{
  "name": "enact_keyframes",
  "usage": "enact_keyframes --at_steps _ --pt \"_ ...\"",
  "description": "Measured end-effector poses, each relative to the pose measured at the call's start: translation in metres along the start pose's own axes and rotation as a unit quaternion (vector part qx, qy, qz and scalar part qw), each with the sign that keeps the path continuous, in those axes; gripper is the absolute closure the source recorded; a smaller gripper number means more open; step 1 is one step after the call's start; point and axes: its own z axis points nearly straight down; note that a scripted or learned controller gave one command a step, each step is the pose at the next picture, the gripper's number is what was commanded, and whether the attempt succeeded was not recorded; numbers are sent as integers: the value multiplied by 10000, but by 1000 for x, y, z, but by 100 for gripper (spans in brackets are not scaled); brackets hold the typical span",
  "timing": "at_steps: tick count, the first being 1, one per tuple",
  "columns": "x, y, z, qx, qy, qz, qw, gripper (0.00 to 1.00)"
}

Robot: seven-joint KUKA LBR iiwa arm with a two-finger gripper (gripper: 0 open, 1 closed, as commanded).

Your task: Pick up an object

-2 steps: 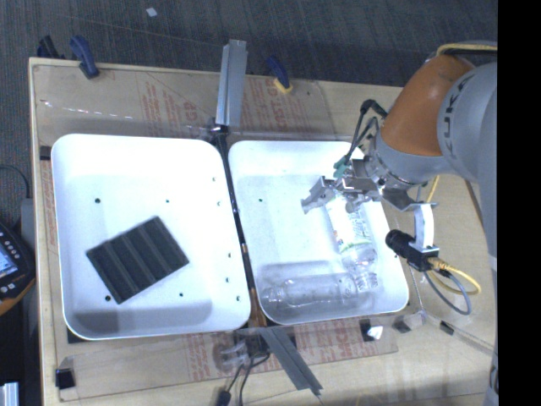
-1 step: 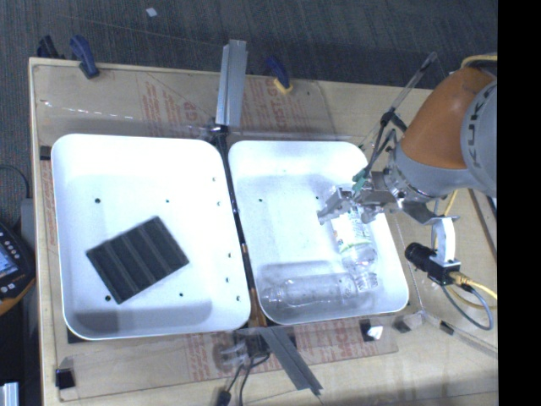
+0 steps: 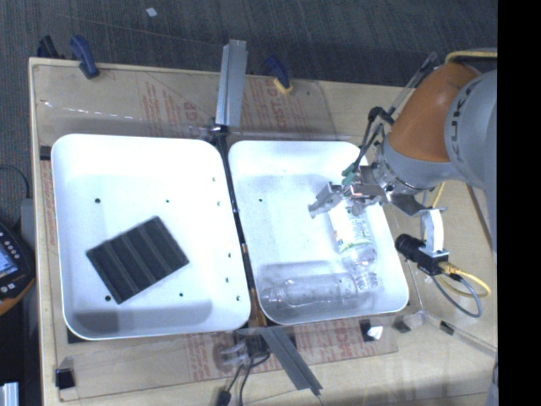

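Two clear plastic bottles lie in the right bin (image 3: 254,227), which fills the centre-right of the frame. The larger clear bottle (image 3: 308,292) rests along the bin's lower wall with its long axis running roughly left to right across the picture, tilted very slightly upward toward the right; which end carries the cap cannot be made out through the glare. The smaller clear bottle (image 3: 355,244), with a pale label showing some green, lies near the bin's right wall with its long axis running close to top to bottom in the frame, leaning a little so its lower end sits further right; that lower end meets or nearly meets the right end of the larger bottle. In the left bin (image 3: 68,167), at the lower left of the frame, a flat black ridged slab (image 3: 138,258) lies at a slant, its long axis rising from lower left to upper right, with its ridges running the same way. The grey arm (image 3: 439,134) with its orange band enters from the upper right of the frame, and the gripper (image 3: 342,194) hangs over the upper right part of the right bin, just above the top end of the smaller bottle. Its metal parts blur together there, so how far it is spread, and whether it touches or grasps the bottle, cannot be told.
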Motion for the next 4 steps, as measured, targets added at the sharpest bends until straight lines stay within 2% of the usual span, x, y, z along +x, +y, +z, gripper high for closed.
enact_keyframes --at_steps 1,2,3,4 --pt "-7 -4 3 5 7 -133 9999 0" --pt "-7 14 13 0 -5 241 9997 0" --pt "-6 -5 15 21 1 313 9995 0" --pt "-6 -5 15 20 2 313 9995 0"
